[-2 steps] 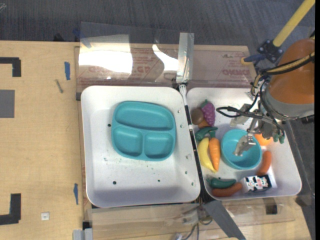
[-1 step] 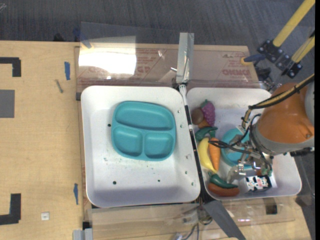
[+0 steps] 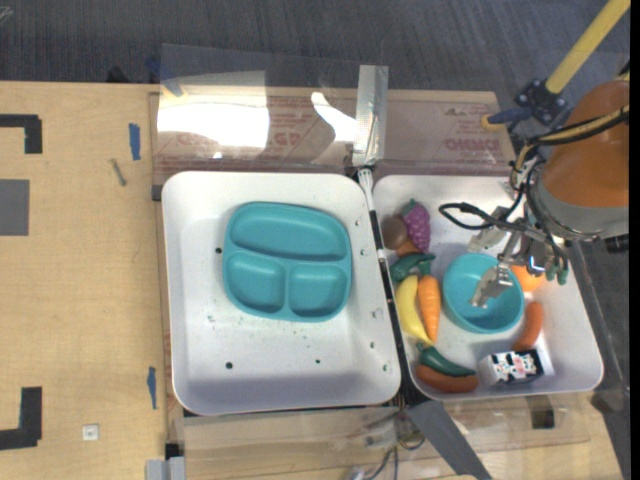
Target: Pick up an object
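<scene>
The right bin (image 3: 588, 360) holds several toy foods. Purple grapes (image 3: 417, 226) lie at the back, with a yellow banana (image 3: 406, 304) and an orange carrot (image 3: 428, 306) by the left wall. A teal bowl (image 3: 468, 306) sits in the middle, a red sausage (image 3: 531, 325) to its right, a black-and-white carton (image 3: 517, 366) in front, and a red and green pepper (image 3: 446, 374) at the front left. My gripper (image 3: 493, 286) hangs over the bowl's right half, pointing down into it. Nothing is visibly held.
A teal divided plate (image 3: 288, 260) lies in the left bin (image 3: 190, 308). A small orange object (image 3: 531, 279) sits partly hidden behind the wrist. The arm's orange band (image 3: 590, 163) and cables crowd the right bin's back right corner.
</scene>
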Controlling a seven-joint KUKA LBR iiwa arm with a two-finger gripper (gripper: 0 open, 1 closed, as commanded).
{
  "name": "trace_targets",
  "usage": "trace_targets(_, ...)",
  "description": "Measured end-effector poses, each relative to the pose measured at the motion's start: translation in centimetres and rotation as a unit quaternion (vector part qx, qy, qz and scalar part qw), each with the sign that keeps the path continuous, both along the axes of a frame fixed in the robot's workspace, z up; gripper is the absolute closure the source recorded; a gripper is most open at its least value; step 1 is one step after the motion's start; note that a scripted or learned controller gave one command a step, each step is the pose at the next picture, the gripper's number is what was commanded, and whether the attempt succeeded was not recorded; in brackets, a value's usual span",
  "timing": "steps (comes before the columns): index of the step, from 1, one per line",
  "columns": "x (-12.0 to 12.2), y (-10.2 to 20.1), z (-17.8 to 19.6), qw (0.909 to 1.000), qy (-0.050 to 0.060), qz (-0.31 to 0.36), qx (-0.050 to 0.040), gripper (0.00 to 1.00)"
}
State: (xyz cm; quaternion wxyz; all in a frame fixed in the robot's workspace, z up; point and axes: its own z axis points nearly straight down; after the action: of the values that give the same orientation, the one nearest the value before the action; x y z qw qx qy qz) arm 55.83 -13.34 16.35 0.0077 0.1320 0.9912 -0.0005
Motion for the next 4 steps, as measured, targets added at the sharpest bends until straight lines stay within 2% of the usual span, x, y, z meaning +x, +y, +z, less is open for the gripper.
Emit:
trace_targets(1, -3.1, 0.0, -5.5, 0.9997, 0.002, 0.025, 0.0004, 0.0)
trace_targets(2, -2.6, -1.1, -7.1, 0.9976, 0.0, -0.07, 0.0023, 0.0)
trace_targets(3, -5.7, -0.1, -7.0, 0.9929, -0.006, -0.119, 0.0012, 0.0)
trace_targets(4, -2.7, 2.3, -6.0, 0.994, 0.003, -0.11, 0.0024, 0.0)
